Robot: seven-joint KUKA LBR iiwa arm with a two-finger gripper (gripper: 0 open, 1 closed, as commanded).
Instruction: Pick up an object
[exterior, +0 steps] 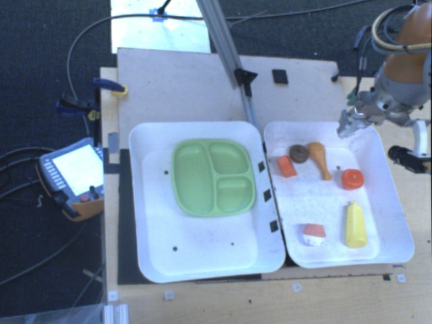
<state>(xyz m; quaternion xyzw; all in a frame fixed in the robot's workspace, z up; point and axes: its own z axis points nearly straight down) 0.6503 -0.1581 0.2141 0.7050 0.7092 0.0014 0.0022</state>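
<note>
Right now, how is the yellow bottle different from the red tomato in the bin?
The yellow bottle is tall and narrow with a pointed top, while the red tomato is round and squat. The bottle is the bigger of the two. The bottle lies nearer the bin's front edge; the tomato sits farther back, closer to the drumstick. Both rest in the right-hand white bin, near its right side, apart from the gripper.

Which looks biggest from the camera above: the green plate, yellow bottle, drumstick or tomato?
Largest to smallest:
1. green plate, by far
2. yellow bottle
3. drumstick, close to the bottle in length but slimmer
4. tomato
</note>
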